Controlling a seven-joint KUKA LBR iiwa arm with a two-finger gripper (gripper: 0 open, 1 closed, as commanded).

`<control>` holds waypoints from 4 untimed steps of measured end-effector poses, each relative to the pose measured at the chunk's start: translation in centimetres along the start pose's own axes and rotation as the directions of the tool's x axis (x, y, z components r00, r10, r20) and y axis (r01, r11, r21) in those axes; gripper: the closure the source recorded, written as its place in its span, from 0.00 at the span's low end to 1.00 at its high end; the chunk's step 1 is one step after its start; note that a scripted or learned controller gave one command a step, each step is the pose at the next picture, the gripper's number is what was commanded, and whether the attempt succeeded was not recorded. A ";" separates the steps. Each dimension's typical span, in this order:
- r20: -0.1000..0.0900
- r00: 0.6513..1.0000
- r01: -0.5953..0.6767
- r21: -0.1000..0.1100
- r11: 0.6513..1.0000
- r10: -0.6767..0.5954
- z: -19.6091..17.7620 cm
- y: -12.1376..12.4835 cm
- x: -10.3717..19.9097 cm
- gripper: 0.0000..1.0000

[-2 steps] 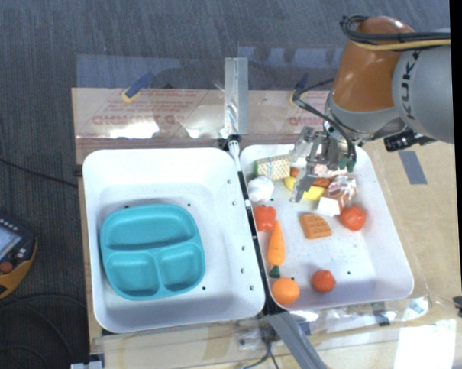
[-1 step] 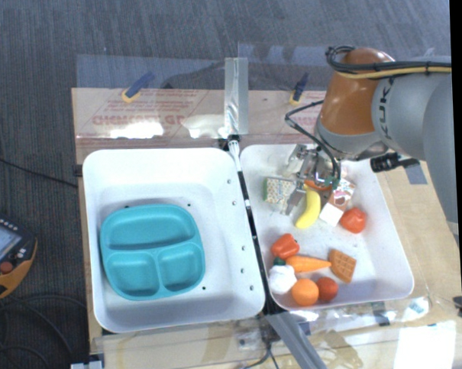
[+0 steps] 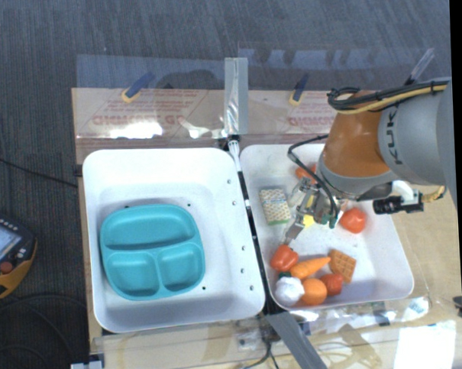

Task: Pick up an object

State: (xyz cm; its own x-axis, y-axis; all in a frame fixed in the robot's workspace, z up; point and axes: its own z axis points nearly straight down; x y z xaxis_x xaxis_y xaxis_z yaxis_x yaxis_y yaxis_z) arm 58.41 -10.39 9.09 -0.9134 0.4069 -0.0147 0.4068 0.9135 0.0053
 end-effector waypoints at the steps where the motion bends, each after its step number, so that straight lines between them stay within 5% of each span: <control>1: -0.001 1.000 0.022 0.002 1.000 -0.022 0.1 2.7 -3.8 0.00; 2: 0.000 1.000 0.026 0.003 1.000 -0.026 0.0 -1.2 0.1 0.00; 3: 0.000 1.000 0.022 0.001 1.000 -0.022 0.1 1.0 -4.6 0.00; 4: 0.004 1.000 0.023 0.001 1.000 -0.023 -1.1 1.1 -4.7 1.00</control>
State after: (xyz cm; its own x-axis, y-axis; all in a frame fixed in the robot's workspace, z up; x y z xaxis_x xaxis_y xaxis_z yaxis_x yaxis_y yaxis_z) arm 63.18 -11.30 10.24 -0.9223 0.3859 -0.0188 0.3859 0.9225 0.0039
